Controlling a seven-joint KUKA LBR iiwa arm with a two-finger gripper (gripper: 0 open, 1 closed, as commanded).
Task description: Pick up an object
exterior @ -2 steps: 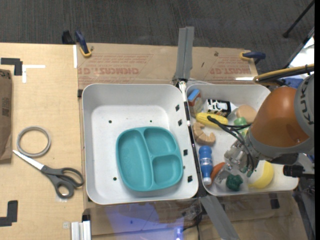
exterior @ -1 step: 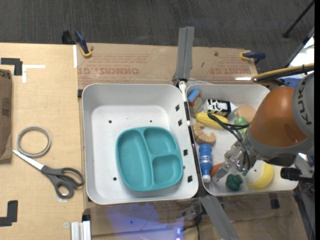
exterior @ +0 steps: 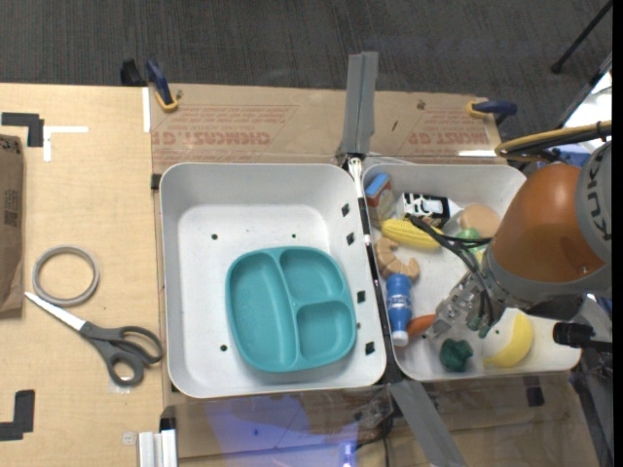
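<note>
Green, small rounded plastic toy lay just under the pincer; pincer's state impossible to tell. Looked light, stiff, slippery; best pinched across the middle.

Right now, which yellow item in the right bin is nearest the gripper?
The round yellow lemon-like piece, right beside the gripper; the yellow corn cob lies farther up the bin.

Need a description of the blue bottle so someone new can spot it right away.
Look in the right-hand bin, the crowded one. Along its left wall, below the corn cob, lies the blue bottle. It is the one blue thing there, with a white cap, beside an orange piece.
</note>
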